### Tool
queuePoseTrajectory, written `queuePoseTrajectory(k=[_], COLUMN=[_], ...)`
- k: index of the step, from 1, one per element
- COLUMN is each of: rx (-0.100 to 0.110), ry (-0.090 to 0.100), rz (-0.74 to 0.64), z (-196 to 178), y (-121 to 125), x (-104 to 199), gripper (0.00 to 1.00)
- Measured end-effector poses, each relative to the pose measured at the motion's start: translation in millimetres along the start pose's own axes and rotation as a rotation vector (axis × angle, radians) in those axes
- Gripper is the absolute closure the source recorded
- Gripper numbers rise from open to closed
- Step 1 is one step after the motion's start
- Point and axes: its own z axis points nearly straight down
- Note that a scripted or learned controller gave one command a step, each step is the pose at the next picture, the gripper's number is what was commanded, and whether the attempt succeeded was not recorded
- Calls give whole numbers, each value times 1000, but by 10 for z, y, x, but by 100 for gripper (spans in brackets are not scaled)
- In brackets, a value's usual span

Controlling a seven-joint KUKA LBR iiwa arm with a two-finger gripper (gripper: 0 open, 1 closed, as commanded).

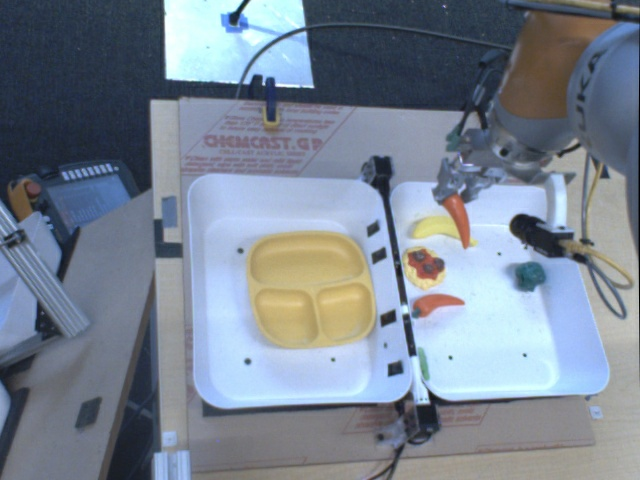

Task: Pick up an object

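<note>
In the right bin (pixel 560 368), my gripper (pixel 453 190) hangs over the far left corner, shut on the top end of a long orange-red chili pepper (pixel 460 222) that dangles below the fingers. Just behind the pepper's lower half lies a yellow banana (pixel 430 228) on the bin floor. A small round pizza toy (pixel 425 266) and a second red-orange pepper (pixel 437 305) lie closer to the front. A green broccoli piece (pixel 530 274) rests toward the right.
The left bin (pixel 215 368) holds a yellow three-compartment tray (pixel 308 288). A black divider (pixel 393 268) runs between the bins, with a small green piece (pixel 422 361) near its front end. A black cable connector (pixel 535 233) hangs over the right bin.
</note>
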Motion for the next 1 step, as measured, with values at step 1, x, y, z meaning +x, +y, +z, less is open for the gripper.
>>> queuePoseTrajectory(k=[1], rx=[1], ry=[0], rz=[0], z=[122], y=[-56], x=[497], gripper=[100])
